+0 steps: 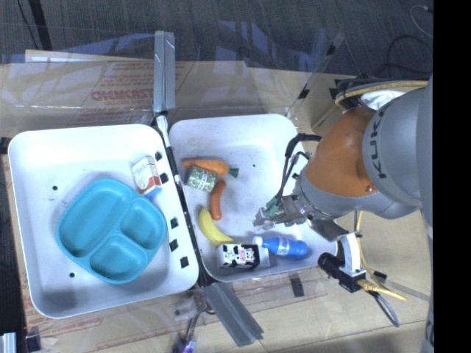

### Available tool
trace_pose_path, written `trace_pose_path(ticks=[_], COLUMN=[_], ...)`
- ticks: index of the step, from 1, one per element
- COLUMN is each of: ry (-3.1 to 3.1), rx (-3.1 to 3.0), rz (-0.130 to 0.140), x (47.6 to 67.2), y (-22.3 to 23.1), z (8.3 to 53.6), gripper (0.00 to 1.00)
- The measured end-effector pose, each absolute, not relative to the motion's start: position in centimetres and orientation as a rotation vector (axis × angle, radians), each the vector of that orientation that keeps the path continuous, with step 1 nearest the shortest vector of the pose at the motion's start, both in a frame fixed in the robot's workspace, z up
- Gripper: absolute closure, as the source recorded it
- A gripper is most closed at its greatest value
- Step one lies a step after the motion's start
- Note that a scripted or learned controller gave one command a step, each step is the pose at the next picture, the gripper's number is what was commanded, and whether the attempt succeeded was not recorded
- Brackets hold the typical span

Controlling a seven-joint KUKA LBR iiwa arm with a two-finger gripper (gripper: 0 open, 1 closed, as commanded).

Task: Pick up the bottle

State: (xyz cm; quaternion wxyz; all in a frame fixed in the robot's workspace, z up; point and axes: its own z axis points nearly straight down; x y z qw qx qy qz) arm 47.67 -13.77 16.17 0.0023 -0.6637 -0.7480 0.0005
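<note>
Over on the right, the arm bends in across the right bin, its orange band bulging above the wrist and the grey body filling the corner behind it. The wrist tips down and toward the left, so the jaws hang low over the bin's near right part, just above the floor of it. They are small and dark against the clutter from here, and I cannot tell whether they are spread or pressed together; nothing shows between them.

The bottle lies on its side along the bin's near wall, blue body with a white end pointing left, just below the jaws and apart from them as far as I can make out. Touching its white end is a small black-and-white carton. A banana curves just beside that carton, and a sausage stands above it. Farther back lie a carrot and a green can, close together.

The left bin carries a blue divided tray, with a small white packet near its far right corner. Both bins sit on the tabletop.
</note>
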Motion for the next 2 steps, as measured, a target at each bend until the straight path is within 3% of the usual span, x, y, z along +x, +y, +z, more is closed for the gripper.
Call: trace_pose_path(ticks=[1,2], ry=[-2.347,-2.517], rx=[-2.082,-1.874], rz=[0.002,-0.001], x=[47.7,47.7], y=[-13.8,-21.0], z=[16.2,9.2], gripper=[0.00,0.00])
